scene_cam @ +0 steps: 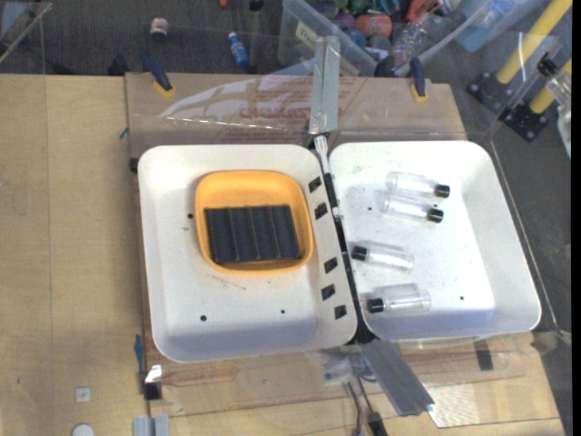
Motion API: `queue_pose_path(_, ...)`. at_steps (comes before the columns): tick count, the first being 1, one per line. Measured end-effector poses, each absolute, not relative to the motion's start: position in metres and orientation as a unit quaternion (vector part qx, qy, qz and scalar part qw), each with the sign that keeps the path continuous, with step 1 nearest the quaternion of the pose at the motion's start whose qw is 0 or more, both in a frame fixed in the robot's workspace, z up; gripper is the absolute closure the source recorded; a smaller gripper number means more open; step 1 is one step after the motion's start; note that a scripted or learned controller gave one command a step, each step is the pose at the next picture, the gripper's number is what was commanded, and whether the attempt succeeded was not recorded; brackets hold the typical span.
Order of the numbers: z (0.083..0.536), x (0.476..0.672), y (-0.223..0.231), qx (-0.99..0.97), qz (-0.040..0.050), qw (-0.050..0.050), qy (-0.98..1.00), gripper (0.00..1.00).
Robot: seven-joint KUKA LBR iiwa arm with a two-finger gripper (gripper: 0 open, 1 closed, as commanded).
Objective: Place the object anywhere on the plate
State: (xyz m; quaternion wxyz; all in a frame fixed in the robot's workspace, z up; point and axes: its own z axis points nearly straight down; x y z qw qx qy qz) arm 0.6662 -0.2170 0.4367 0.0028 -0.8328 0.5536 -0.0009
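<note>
An orange plate (211,193) lies in the left white bin (172,307), and a black ribbed rectangular block (252,234) rests flat on the middle of it. In the right white bin (490,280) lie several clear plastic tubes with black caps: two side by side near the back (415,186) (410,210), one in the middle (383,257), and one near the front (397,301).
A metal divider strip (324,198) with black clips runs between the two bins. Behind the bench stands a clear crate of coloured toys (381,7). Bare wooden bench top (64,243) stretches to the left of the bins.
</note>
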Motion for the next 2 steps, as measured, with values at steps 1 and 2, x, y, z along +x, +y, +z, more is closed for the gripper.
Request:
queue_pose_path(1,0.4366,0.6673,-0.2126,-0.878,-0.0014,0.003,0.479,1.0)
queue_pose_path(2,0.4363,0.6683,-0.212,-0.909,-0.0023,0.002,0.417,1.0)
